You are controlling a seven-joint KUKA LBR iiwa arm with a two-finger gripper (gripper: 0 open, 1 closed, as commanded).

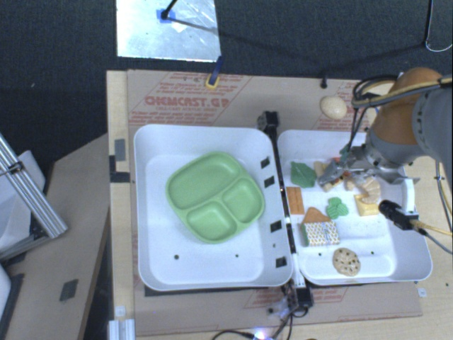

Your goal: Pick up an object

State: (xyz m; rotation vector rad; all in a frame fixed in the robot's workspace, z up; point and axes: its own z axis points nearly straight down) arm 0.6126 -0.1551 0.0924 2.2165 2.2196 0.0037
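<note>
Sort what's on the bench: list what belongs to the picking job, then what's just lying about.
Job:
gripper, down in the right bin
cookie
green leaf piece
orange wedge
yellow block

Lying about:
green divided plate in the left bin
egg-shaped object on the cardboard

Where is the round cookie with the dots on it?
The cookie lies in the right bin, near its front edge, just below the speckled block and well away from the gripper.
</note>
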